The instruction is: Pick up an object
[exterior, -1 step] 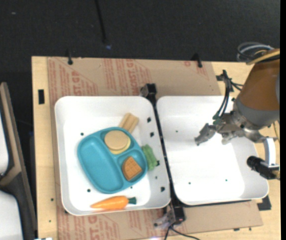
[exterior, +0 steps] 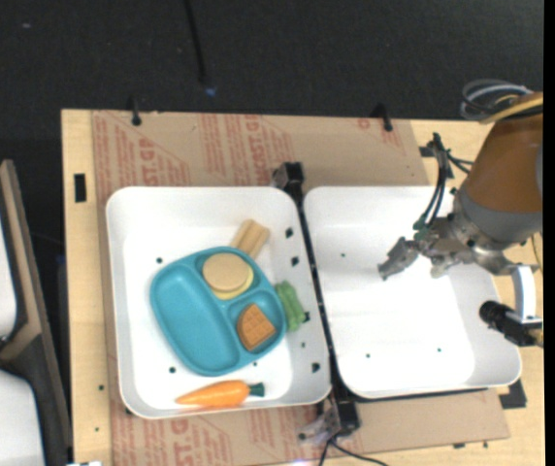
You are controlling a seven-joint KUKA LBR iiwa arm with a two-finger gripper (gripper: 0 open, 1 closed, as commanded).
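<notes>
In the camera view, the gripper (exterior: 401, 257) hangs over the right bin (exterior: 394, 357), in the right half of the frame, its dark fingers (exterior: 391, 264) pointing left; whether they are apart or together cannot be told, and nothing shows between them. All the objects lie well apart from it in the left bin (exterior: 132, 231): a blue divided tray (exterior: 195, 323) at the bin's centre bears a round tan disc (exterior: 228, 273) and a brown waffle piece (exterior: 255, 327). A wooden block (exterior: 251, 236) sits just above the tray, a green piece (exterior: 290, 306) at its right edge, and a carrot (exterior: 218, 393) lies below, near the bin's lower rim
</notes>
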